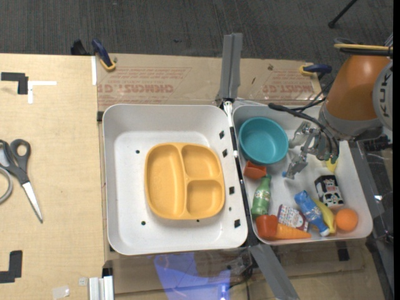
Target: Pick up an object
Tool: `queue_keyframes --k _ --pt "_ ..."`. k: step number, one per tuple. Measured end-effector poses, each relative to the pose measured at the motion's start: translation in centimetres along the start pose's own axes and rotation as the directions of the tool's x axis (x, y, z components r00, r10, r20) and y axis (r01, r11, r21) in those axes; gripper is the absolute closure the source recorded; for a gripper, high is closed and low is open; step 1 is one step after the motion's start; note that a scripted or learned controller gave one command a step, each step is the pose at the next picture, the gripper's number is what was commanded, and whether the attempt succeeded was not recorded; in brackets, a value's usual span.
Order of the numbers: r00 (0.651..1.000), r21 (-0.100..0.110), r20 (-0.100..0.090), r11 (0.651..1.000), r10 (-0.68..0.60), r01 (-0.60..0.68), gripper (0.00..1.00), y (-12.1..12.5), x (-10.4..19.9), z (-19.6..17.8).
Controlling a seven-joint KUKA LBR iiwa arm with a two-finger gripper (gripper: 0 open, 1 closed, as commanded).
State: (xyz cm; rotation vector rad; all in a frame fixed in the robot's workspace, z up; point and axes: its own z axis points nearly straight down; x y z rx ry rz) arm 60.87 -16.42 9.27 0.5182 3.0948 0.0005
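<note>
The right bin point(359, 180) holds a teal bowl point(263, 139), a green bottle point(260, 195), a red cup point(265, 225), an orange carrot point(292, 232), an orange ball point(345, 220), a blue packet point(310, 210), a black-and-white can point(329, 190) and a small patterned packet point(289, 215). My gripper point(310, 158) hangs over the middle of this bin, just right of the teal bowl and above the can. It is open, with nothing between its fingers. A yellow piece point(331, 163) shows beside the right finger.
The left bin point(119, 186) holds a yellow divided plate point(185, 181). A small orange-red piece point(254, 170) lies under the bowl's front rim. Scissors point(24, 174) lie on the wooden bench at far left. Cardboard point(162, 83) lies behind the bins.
</note>
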Motion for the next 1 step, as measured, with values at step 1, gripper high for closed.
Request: queue_keyframes --k 1 --pt "0.999 0.001 0.0 0.999 -0.032 0.032 0.0 -2.8 4.9 -0.02"
